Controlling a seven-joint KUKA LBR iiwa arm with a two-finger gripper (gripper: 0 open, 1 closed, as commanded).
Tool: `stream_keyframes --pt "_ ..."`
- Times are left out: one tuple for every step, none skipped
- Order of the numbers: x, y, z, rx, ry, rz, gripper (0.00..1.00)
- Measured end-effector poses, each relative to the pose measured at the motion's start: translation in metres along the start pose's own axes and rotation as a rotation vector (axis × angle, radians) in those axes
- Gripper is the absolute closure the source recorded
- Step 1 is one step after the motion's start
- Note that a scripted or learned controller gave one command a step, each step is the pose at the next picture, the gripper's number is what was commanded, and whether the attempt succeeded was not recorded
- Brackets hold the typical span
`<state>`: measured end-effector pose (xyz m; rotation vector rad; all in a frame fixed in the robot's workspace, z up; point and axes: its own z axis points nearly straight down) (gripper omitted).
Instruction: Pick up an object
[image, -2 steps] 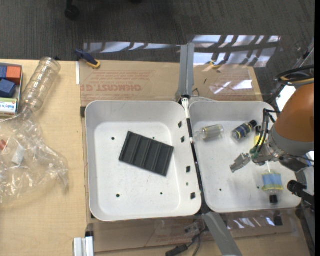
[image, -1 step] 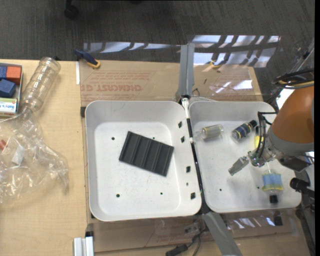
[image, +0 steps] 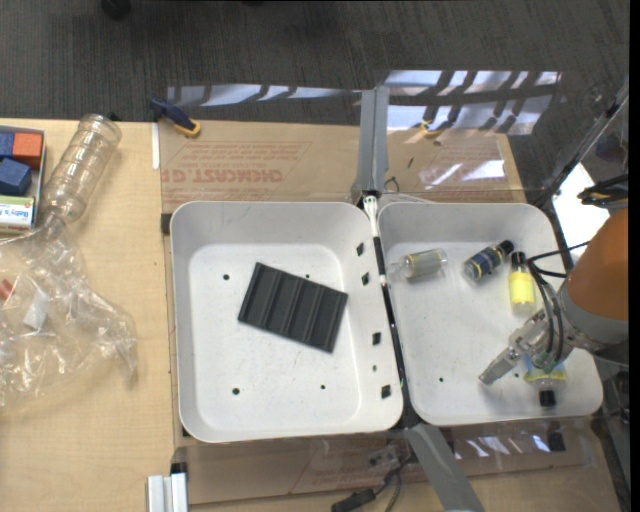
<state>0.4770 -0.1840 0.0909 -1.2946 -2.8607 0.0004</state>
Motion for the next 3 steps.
stream_keyframes --pt "-0.037 0.004 -0.029 -0.002 -0.002 -0.317 0.00" --pt "-0.029 -0.024 -0.001 -0.001 -0.002 -0.336 0.00" --pt "-0.029 -0.024 -0.001 -0.002 -0.002 -0.471 0.00"
